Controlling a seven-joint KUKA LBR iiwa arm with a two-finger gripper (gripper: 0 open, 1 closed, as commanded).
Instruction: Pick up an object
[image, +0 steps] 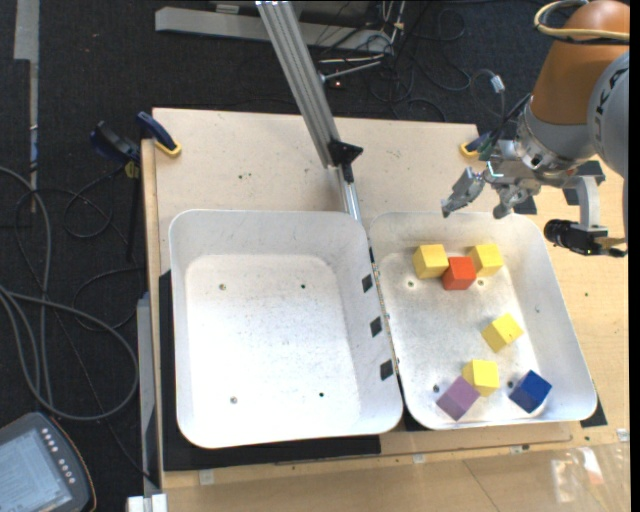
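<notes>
**Fingers spread above the block bin**

While the grey arm's two-finger gripper (487, 195) hangs with its fingers apart and nothing between them, the blocks lie below in the right-hand shallow white bin (560, 300). Nearest beneath the fingers sit 2 yellow cubes (431, 260) (488, 257) flanking 1 red cube (459, 272); a blue cube (530, 391) lies far below.

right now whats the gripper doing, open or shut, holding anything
Gripper: open, holding nothing, above the far rim of the right bin.
</notes>
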